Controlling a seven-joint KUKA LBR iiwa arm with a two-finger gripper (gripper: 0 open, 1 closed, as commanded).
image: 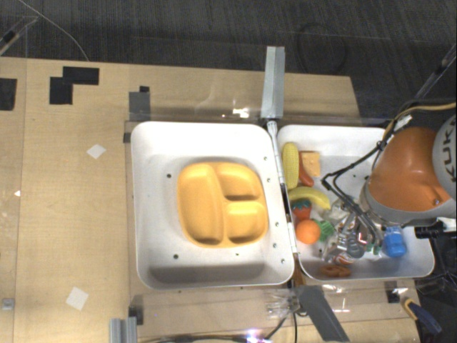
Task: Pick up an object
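Note:
My gripper [348, 246] is low in the right bin [357, 136], near its front, among small toy items. An orange ball [308, 231] lies just left of it, with a green piece [326, 228] between them. A yellow banana [309, 196] lies behind the ball, a yellow corn cob [290, 163] stands at the bin's left wall, and an orange block [310, 165] sits beside it. A blue cup [394, 244] is to the gripper's right. A reddish-brown item [337, 269] lies under the gripper at the front wall. The fingers are lost in clutter.
The left bin [153, 191] holds a yellow divided tray [220, 202] in its middle. A metal post [273, 84] stands behind the wall between the bins. The arm's orange band [407, 170] and black cables hang over the right bin's right half.

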